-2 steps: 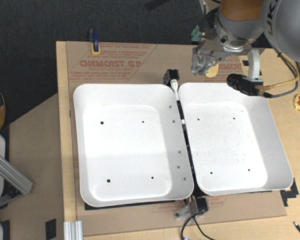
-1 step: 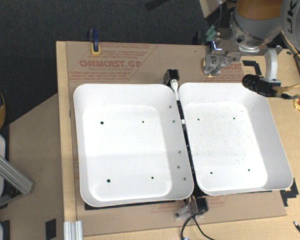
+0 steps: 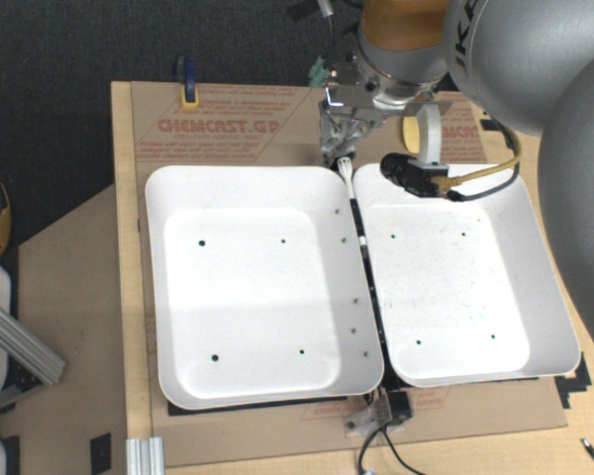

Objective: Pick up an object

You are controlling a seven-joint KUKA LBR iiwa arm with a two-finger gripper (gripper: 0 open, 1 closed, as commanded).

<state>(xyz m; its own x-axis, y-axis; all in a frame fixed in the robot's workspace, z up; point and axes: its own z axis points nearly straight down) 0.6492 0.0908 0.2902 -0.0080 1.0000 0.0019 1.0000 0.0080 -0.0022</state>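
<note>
Object: position cannot be told. The bin floors carry small dark dots (image 3: 202, 243), likely holes. Gripper (image 3: 343, 156) hangs low at the back rims, where left bin (image 3: 160, 265) and right bin (image 3: 535, 265) meet on the bench (image 3: 228, 127). Wide or narrow: cannot tell, tip too small and cluttered. Judgement: this pose suits a probe along the shared edge; grasp not yet confirmed.

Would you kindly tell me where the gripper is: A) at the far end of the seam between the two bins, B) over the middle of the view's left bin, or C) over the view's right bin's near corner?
A: the gripper sits at the far rim where the left bin meets the right bin.
</note>
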